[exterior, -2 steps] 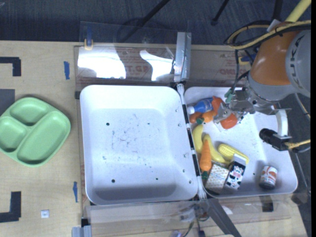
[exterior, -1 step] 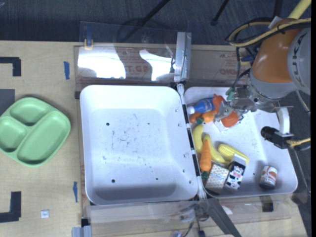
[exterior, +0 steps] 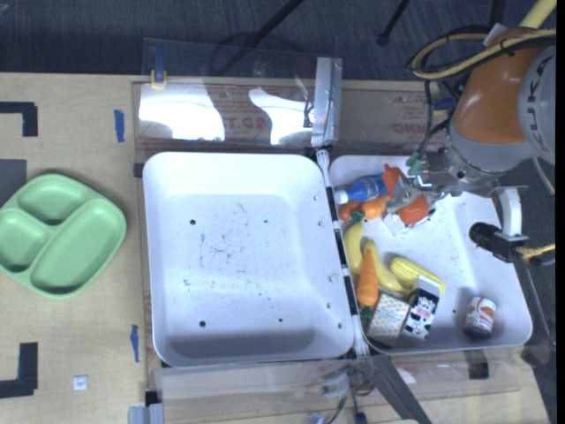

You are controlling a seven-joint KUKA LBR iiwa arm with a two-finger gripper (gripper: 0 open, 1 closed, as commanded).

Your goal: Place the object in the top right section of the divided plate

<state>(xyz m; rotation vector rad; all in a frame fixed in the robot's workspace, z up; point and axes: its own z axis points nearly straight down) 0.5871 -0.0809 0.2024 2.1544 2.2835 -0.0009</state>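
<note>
The green divided plate [exterior: 60,234] lies on the bench at the far left, outside both bins. Its two small sections are on the upper left and its long section on the lower right. My gripper [exterior: 417,186] hangs low over the back of the right bin [exterior: 508,329]. Directly under it sits an orange-red toy [exterior: 413,211] on a white card. Close to its left are a blue bottle [exterior: 364,188] and an orange carrot-like piece [exterior: 374,208]. Whether the gripper touches any of them is hidden by the wrist.
More toys lie in the right bin: a yellow banana [exterior: 354,245], a corn cob [exterior: 403,272], an orange carrot [exterior: 366,284], a black-and-white carton [exterior: 422,313], a small can [exterior: 479,315]. The left bin [exterior: 238,254] separates them from the plate. Cables hang behind the arm.
</note>
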